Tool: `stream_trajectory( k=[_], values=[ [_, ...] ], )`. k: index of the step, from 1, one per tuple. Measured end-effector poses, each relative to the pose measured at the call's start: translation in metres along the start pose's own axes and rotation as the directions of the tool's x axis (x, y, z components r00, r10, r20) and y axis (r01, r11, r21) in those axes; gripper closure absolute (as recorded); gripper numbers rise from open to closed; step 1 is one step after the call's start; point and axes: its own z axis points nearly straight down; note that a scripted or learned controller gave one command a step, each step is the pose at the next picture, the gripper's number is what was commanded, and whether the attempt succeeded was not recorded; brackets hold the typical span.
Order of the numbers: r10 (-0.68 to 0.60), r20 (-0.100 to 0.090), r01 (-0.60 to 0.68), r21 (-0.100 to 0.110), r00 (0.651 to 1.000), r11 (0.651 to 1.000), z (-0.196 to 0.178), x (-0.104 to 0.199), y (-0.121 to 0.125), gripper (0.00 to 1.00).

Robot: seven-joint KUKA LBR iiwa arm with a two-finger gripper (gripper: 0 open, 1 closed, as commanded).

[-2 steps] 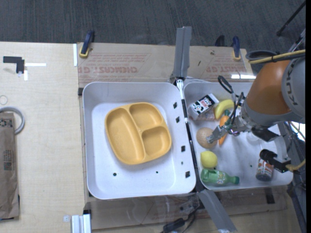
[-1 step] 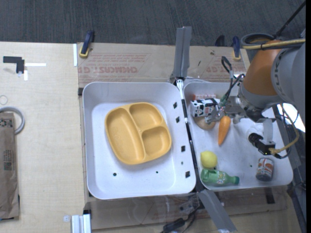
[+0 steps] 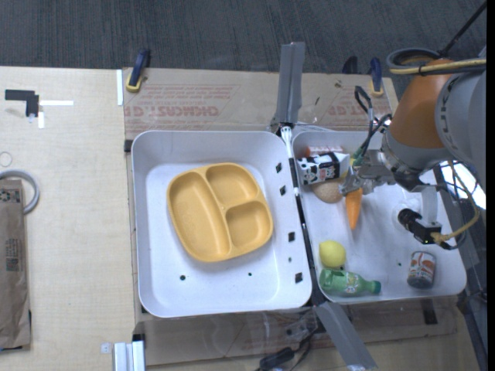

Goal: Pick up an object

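Two white bins (image 3: 143, 230); jaws (image 3: 354, 182) over carrot (image 3: 353, 209) in right one

two bins (image 3: 147, 230), one yellow plate (image 3: 220, 211), one carrot (image 3: 353, 209)

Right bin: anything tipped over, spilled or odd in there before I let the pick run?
No spill or damage that I can see. The green bottle lies on its side along the near wall of the right bin, touching the lemon. The small can looks tilted. The carrot sits right under the gripper.
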Motion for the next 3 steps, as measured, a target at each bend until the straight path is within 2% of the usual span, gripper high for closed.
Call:
stream_trajectory(
  k=[1, 2, 3],
  values=[
    [-0.001, 0.001, 0.001, 0.000, 1.000, 1.000, -0.009, -0.001, 0.000, 1.00],
    [-0.055, 0.000, 0.055, 0.021, 0.998, 0.998, 0.020, -0.016, 0.046, 1.00],
    [-0.253, -0.005, 0.253, 0.016, 0.967, 0.967, -0.082, 0.043, -0.005, 1.00]
  ],
)
